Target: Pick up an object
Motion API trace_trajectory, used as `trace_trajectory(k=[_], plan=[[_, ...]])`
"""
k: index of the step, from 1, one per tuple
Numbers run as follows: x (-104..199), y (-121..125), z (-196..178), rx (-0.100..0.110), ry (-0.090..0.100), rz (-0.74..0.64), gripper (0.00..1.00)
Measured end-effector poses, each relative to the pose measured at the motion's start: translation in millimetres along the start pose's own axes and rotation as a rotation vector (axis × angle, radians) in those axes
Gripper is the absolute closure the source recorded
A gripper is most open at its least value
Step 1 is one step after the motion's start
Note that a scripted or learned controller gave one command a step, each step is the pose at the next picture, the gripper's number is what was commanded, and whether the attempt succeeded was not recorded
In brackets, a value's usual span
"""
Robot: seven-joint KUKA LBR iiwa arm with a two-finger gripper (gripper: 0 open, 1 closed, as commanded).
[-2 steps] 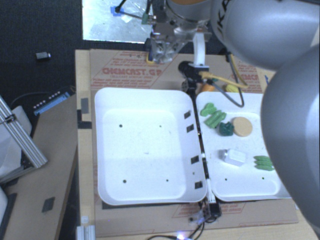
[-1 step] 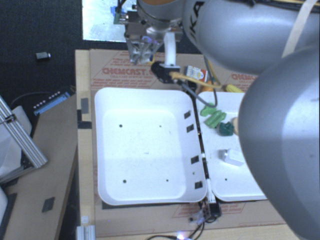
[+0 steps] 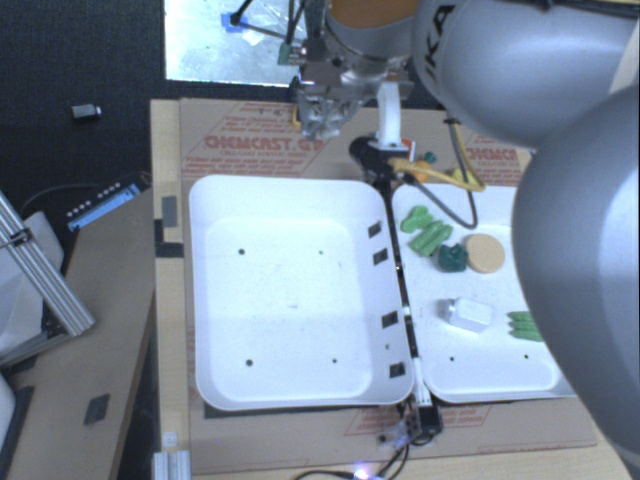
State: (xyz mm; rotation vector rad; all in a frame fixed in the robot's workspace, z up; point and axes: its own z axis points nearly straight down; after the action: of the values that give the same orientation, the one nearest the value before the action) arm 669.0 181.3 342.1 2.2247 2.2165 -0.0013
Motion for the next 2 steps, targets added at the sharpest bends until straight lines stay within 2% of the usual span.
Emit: trace_trajectory(k=[1,2], plan=[[38,-5,-18,-0.003,0.003,-0.009,1.0],[53,0,-23,-0.003,0.003,-0.008,1.0]])
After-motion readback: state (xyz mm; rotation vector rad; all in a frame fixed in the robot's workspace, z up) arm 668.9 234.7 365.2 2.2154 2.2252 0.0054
